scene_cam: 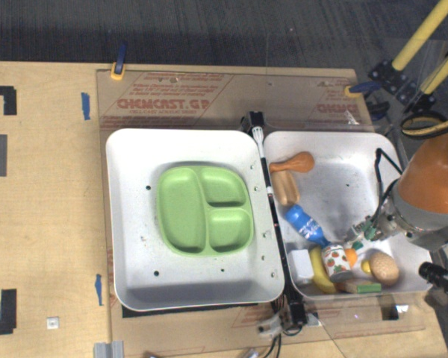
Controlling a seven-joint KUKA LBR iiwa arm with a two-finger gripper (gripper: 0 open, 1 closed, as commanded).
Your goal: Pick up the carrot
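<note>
A small orange piece with a bit of green at its end, which I take for the carrot [350, 257], lies in the right bin [336, 149] among a cluster of items near the front wall. It is partly hidden by a patterned white can [334, 260] on its left. My gripper [364, 234] hangs low over the bin, just behind and to the right of the carrot, under the arm's orange band [431, 177]. I see nothing lifted in it.
Around the carrot lie a tan egg-like ball [381, 268], a banana [322, 276], a green stick [368, 288] and a white block [299, 263]. Farther back are a blue bottle [305, 224], a wooden block [285, 189] and an orange drumstick-like toy [293, 162]. The left bin [134, 162] holds a green divided plate [205, 209].
</note>
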